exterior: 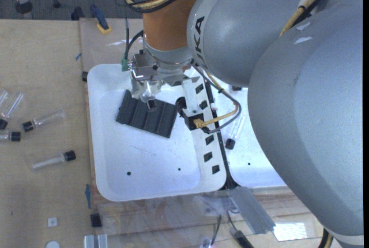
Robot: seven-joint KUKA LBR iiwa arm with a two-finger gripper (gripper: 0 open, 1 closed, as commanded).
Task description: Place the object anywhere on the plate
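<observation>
While my claw (147, 94) hangs low over the left white bin (109, 172), I cannot tell how it stands. Its tip is right at the top edge of the dark ridged object (147, 116) lying flat in that bin.

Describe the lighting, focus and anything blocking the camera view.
Camera view: soft, even light with faint shadows; the white bin looks bright but not blown out. The near arm is large and slightly soft, hiding much of the right bin. The pincer and dark ribbed plate are fairly sharp; the vials at left are a little blurry.
</observation>
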